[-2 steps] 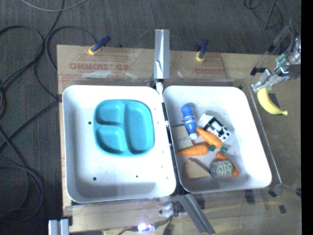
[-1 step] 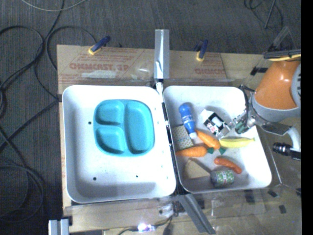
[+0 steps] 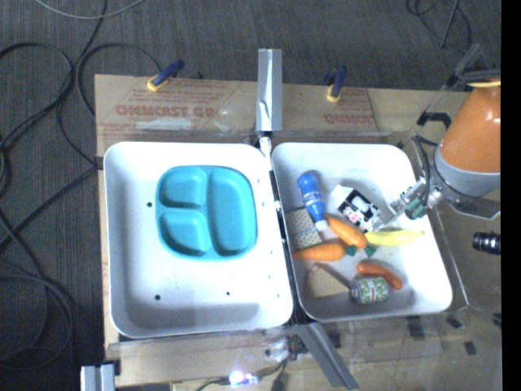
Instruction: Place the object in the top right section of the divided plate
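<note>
Camera view: the step in hand appears to be selection and pickup; no object lies in the blue divided plate (image 3: 207,212) yet, and placement has not begun. The plate sits in the left bin (image 3: 122,300), with 2 small sections on its left side and 1 large section on its right.

The candidate objects all lie in the right bin (image 3: 431,296), well apart from the plate. From the bin's far side toward its near edge: a blue and white bottle (image 3: 312,199), a black and white carton (image 3: 356,205), a yellow banana (image 3: 396,237), 2 orange carrots (image 3: 332,241) touching one another, a red-orange pepper-like piece (image 3: 381,274) and a small can (image 3: 369,291) on its side. Which object is the target cannot be determined.

Arm pose: the arm (image 3: 472,149) enters over the right bin's right rim. The gripper (image 3: 404,204) is angled down and inward, just beside the carton and directly above the banana's far end. Whether its grasping parts are apart, together or clamped on anything cannot be told; nothing is visibly held.

Next move, as a judgement: close on 1 object, lift clear of its neighbours, carry it across the rims between the bins, then release it in the plate's top right section
</note>
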Robot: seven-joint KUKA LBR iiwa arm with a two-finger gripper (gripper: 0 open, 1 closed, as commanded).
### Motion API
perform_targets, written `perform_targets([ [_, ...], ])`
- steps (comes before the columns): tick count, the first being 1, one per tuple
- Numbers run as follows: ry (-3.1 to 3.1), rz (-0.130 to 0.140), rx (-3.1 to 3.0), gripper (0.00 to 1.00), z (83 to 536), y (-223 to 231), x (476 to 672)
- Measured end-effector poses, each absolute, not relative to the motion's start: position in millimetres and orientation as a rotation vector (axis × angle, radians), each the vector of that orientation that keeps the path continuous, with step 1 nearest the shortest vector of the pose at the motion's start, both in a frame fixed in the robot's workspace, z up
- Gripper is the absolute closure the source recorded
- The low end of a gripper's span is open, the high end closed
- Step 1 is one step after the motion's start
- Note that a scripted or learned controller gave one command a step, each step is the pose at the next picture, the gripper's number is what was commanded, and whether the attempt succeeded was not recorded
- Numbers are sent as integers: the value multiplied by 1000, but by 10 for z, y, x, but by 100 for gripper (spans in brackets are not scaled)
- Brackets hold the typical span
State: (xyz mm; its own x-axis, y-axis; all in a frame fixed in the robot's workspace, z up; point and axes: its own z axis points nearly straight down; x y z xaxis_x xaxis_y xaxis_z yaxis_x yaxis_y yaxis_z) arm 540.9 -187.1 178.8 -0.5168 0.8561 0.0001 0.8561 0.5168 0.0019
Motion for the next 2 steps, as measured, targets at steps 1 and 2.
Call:
perform_targets([
  [1, 2785, 12, 1388, 100, 1231, -2142, 5702],
  [2, 3032, -22, 581, 100, 1154, -2122, 6168],
])
